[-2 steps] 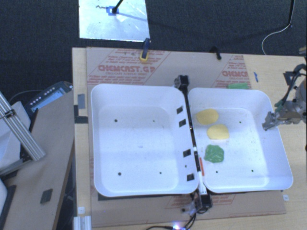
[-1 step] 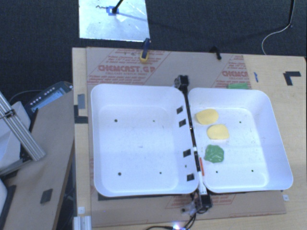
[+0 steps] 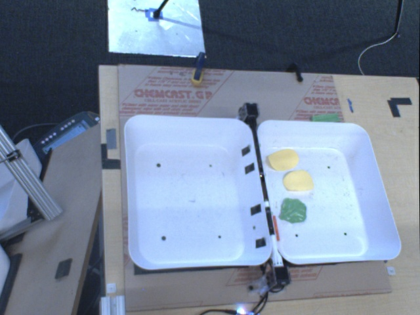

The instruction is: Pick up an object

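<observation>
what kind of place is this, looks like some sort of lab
Most likely a robotics lab workbench set up for picking trials. Two shallow white bins, the left bin and the right bin, sit side by side on a board, with small test pieces in the right one: two yellow pieces and a green piece.

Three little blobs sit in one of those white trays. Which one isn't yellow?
The green one, lowest of the three in the right bin, beside the centre divider. The two yellow pieces lie above it in the camera view.

silver sheet (image 3: 156,17) on dark floor, printed board (image 3: 177,90) under bins
</observation>
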{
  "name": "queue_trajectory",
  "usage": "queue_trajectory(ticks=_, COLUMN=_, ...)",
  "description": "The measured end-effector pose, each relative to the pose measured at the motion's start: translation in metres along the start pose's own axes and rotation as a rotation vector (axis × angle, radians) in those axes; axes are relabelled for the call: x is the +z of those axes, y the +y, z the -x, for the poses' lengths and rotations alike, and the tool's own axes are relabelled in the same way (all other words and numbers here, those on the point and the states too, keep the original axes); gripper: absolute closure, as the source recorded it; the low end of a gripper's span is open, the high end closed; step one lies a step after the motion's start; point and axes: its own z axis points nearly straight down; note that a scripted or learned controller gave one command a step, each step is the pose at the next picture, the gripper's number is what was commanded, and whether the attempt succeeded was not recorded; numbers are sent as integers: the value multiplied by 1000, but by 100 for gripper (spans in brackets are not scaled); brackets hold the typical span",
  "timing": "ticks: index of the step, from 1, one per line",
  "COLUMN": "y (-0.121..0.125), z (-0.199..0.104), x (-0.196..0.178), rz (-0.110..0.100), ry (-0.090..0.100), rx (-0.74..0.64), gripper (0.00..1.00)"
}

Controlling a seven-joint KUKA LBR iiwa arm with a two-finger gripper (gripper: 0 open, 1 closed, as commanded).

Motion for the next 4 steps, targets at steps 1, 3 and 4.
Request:
queue_trajectory(ticks=1, y=-68, z=-15, x=142, rz=-27, ry=11, rx=9, gripper=100)
queue_trajectory(ticks=3, y=-137, z=-79, x=179, rz=-27, ry=11, rx=4, gripper=100)
queue_trajectory(ticks=4, y=-122, z=-77, x=-38, rz=8, ry=1, rx=3, gripper=100)
